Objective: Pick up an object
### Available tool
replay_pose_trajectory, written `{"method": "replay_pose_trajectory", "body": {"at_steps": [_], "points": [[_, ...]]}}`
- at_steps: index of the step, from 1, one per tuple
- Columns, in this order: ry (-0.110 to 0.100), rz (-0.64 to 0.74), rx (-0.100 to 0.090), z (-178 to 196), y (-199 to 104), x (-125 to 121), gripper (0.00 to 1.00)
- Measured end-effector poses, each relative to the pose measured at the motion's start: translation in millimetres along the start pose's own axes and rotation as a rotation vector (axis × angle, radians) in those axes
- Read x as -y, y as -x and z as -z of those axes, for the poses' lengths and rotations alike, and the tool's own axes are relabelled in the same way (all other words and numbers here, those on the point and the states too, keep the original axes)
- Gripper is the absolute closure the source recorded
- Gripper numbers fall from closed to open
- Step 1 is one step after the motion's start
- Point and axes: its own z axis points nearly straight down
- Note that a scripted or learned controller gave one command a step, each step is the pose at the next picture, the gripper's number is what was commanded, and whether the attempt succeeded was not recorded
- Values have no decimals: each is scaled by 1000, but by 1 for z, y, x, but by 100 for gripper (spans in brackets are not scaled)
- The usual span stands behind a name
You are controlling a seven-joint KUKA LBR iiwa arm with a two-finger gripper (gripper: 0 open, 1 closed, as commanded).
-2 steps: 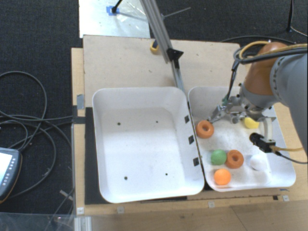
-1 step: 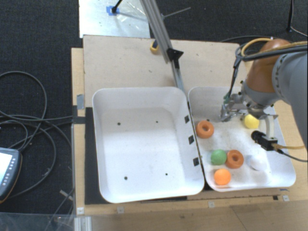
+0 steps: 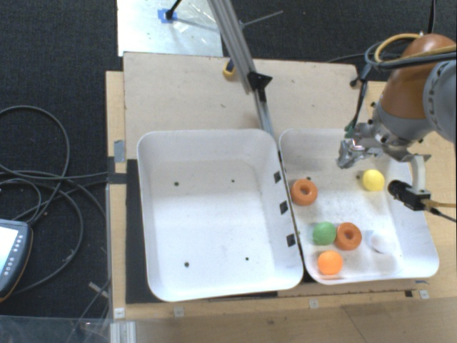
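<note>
In the right bin [image 3: 418, 259] lie an orange ring [image 3: 304, 191] near its left wall, a yellow ball [image 3: 373, 180], a green ball [image 3: 324, 233], a second orange ring [image 3: 348, 236], an orange ball [image 3: 329, 263] and a pale white object [image 3: 380, 244]. My gripper [image 3: 348, 155] hangs over the far part of this bin, left of the yellow ball and apart from it. Nothing shows between its fingers.
The left bin [image 3: 153, 148] sits beside the right one, with black clips along the shared wall [image 3: 283, 207]. A slanted metal pole [image 3: 239, 41] crosses the bench at the back. Cables lie on the floor at the left.
</note>
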Motion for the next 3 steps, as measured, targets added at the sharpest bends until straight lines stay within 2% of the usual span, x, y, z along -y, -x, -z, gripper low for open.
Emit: {"method": "replay_pose_trajectory", "body": {"at_steps": [1, 2, 3], "points": [[1, 2, 1, 55, 0, -2, 100], [-6, 7, -3, 47, -53, -9, 100], [-4, 7, -3, 61, -104, -13, 100]]}}
